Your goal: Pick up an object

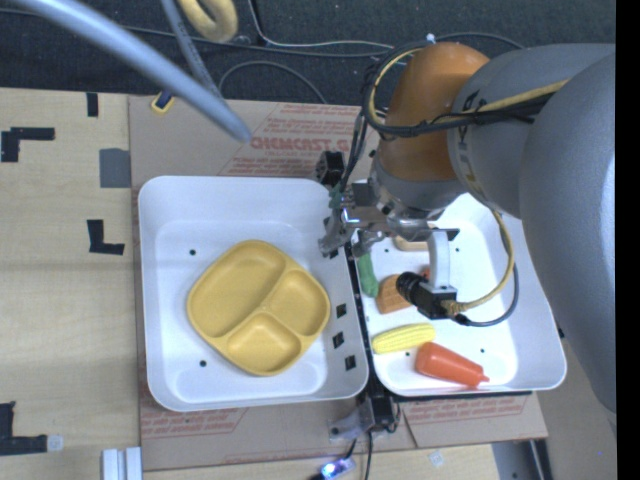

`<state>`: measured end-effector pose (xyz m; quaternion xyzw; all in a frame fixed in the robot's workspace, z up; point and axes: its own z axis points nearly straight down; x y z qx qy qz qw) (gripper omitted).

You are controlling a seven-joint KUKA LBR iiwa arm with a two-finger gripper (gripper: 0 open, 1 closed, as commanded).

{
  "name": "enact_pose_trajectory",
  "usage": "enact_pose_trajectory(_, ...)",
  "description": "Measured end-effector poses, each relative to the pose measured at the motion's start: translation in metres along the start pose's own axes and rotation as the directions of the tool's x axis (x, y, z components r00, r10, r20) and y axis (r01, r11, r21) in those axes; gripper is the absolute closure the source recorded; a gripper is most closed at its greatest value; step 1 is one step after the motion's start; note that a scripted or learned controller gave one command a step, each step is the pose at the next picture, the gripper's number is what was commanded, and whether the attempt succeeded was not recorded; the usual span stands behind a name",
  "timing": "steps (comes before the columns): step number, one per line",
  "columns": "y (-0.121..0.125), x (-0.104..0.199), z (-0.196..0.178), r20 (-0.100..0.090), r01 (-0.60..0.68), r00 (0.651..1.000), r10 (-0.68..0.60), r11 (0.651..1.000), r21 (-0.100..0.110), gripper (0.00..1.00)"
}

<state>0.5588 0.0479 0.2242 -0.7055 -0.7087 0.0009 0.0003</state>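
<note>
Looking down at the counter (60, 298), you see two shallow white bins side by side in the middle of the frame. The left bin (160, 268) holds a yellow divided plate (258, 306) with three compartments, lying flat near its centre. The right bin (535, 348) holds the toy food. A yellow corn cob (402, 338) lies toward the lower part of it, and an orange carrot (450, 365) lies just below and to the right of the corn, close beside it. A green piece (367, 276) sits against the bin's left wall, and an orange-brown piece (391, 293) sits just to its right; you cannot make out what either one is.

The grey arm (545, 118) fills the upper right of the frame, and its orange band (435, 83) sits above the wrist. The gripper (350, 230) hangs over the divide between the two bins, at the upper left corner of the right bin, above the green piece. Whether the fingers are released or clenched you cannot tell, since the wrist body covers them from this angle. A black fitting with a yellow cable (440, 298) hangs from the wrist over the middle of the right bin.

A grey pole (120, 38) crosses the upper left of the frame.
</note>
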Motion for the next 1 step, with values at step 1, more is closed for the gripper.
enact_pose_trajectory(1,0.0045,0.0451,-0.0045,-0.002,0.001,1.000,-0.001,1.000,0.000,1.00)
